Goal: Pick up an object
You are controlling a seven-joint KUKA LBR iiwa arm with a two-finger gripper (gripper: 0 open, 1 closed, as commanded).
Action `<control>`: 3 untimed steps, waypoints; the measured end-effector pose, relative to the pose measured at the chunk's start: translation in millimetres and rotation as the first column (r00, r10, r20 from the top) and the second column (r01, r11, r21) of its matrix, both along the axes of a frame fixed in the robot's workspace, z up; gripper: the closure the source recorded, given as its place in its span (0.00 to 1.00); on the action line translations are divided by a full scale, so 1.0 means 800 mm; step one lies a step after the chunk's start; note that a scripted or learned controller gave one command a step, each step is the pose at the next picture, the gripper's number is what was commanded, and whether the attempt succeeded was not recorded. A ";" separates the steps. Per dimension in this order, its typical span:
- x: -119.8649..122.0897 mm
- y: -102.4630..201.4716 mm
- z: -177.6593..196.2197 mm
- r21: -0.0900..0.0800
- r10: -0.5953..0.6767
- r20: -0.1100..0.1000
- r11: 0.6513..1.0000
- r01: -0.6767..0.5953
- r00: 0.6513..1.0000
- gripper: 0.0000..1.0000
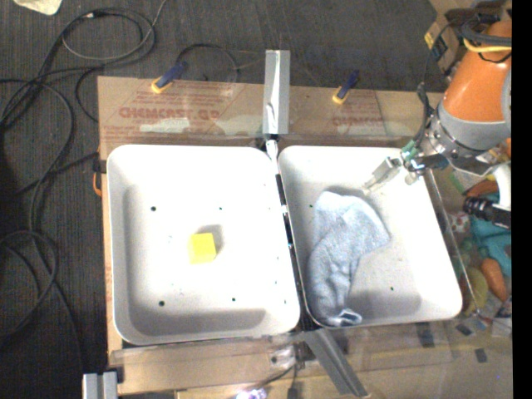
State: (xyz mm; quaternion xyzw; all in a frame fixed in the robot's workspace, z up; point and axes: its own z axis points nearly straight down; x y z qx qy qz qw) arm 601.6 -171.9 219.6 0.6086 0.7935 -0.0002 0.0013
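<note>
A small yellow block [203, 248] lies near the middle of the left bin [133, 173]. A light blue cloth [342, 252] lies crumpled in the right bin [432, 289], spreading from its centre toward the front edge. My gripper [378, 178] hangs over the back right part of the right bin, just above and behind the cloth's far edge. The arm with its orange band [475, 81] comes in from the right. Nothing shows between the fingers.
Cardboard [191, 110] lies behind the bins with two blue and yellow clamps [168, 76] on it. A metal post [276, 98] stands between the bins at the back. Cables [50, 140] trail on the floor at left. Clutter [486, 239] sits beside the right bin.
</note>
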 end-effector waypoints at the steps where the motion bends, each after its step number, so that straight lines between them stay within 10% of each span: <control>1: 0.000 -0.065 -0.066 0.000 0.131 -0.003 0.991 -0.131 0.991 0.00; 3: -0.051 -0.063 -0.047 0.001 0.127 -0.001 0.992 -0.127 0.992 0.00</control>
